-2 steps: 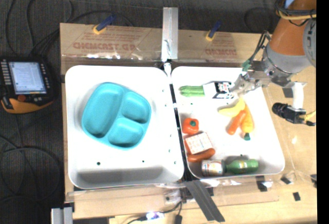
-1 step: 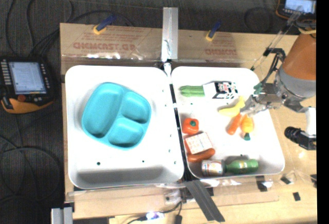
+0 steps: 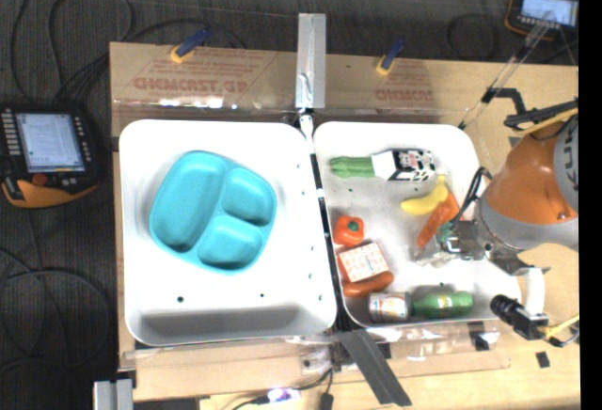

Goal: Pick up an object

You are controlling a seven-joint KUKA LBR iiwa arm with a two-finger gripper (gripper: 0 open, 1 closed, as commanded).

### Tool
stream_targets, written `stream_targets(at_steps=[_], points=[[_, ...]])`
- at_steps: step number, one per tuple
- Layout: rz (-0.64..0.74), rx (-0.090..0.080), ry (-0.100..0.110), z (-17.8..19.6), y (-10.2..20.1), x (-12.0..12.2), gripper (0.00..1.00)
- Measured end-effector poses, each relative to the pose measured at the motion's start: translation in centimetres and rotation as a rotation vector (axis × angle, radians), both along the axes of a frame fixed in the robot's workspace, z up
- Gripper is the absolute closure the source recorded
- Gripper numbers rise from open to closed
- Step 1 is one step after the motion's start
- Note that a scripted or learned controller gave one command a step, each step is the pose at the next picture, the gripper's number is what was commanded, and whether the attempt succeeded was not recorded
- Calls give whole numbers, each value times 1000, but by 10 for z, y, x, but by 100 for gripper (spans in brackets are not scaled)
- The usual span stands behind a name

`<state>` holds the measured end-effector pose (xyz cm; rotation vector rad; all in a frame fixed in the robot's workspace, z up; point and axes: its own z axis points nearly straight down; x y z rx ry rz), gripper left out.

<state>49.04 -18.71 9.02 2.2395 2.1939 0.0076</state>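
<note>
**Gripper sitting low in the right bin beside the carrot**

The arm (image 3: 536,192) is reaching in from the right, its orange band showing above the wrist, and the gripper (image 3: 458,239) is hanging low over the right bin (image 3: 461,137), near that bin's right wall. How the gripper is set cannot be told from this slanted view, and nothing is visibly being gripped.

The right bin is holding 7 things. A carrot (image 3: 438,220) is lying tilted just left of the gripper, touching or nearly touching it. A yellow banana (image 3: 426,198) is resting at the carrot's upper end. A green cucumber (image 3: 351,167) is lying along the far side, with a small black-and-white carton (image 3: 407,164) just to its right. An orange tomato (image 3: 349,229) is sitting near the divider. Just below it, a red-and-white box (image 3: 364,263) is lying tilted. Along the near wall, a small can (image 3: 388,307) and a green bottle (image 3: 440,304) are lying end to end.

The left bin (image 3: 141,305) is holding 1 item: a turquoise divided tray (image 3: 213,209) with 3 compartments, turned at an angle.
</note>
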Motion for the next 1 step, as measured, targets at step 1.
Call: stream_targets(at_steps=[1], points=[[-190, 1, 10, 110, 50, 46, 100]])
